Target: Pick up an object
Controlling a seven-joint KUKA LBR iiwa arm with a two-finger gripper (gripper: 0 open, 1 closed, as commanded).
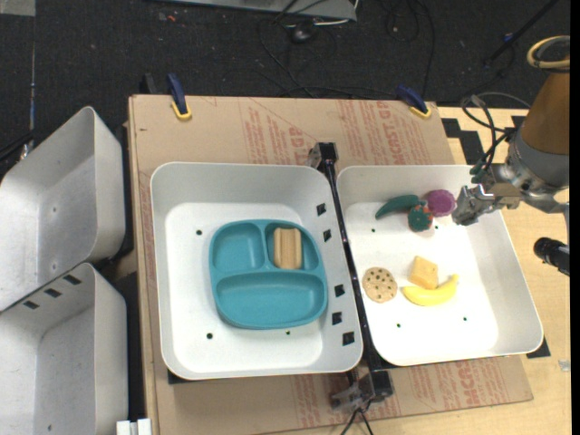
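Gripper [467, 205] sits low over the upper right part of the right bin [517, 270], reaching in from the right edge. Finger spacing not resolvable here; cannot tell wide or narrow, and nothing is seen held.

Nearest candidate: small purple object [440, 201], just beside the gripper on its left. Touching that is a dark green round piece [419, 217], and a curved green vegetable, pepper-like [398, 206], lies further left. These three are crowded together.

Lower in the same bin, well apart from the gripper: yellow wedge [424, 271] resting against a banana [430, 292]; cookie [380, 285] just beside them.

Left bin [181, 243] holds a teal divided tray [268, 275] with a tan bread-like block [288, 247] in its upper right compartment.

Judgement: approach step, no pick yet. Next move likely needs a short shift left onto the purple object, fingers straddling it without snagging its green neighbour, then closing and lifting.
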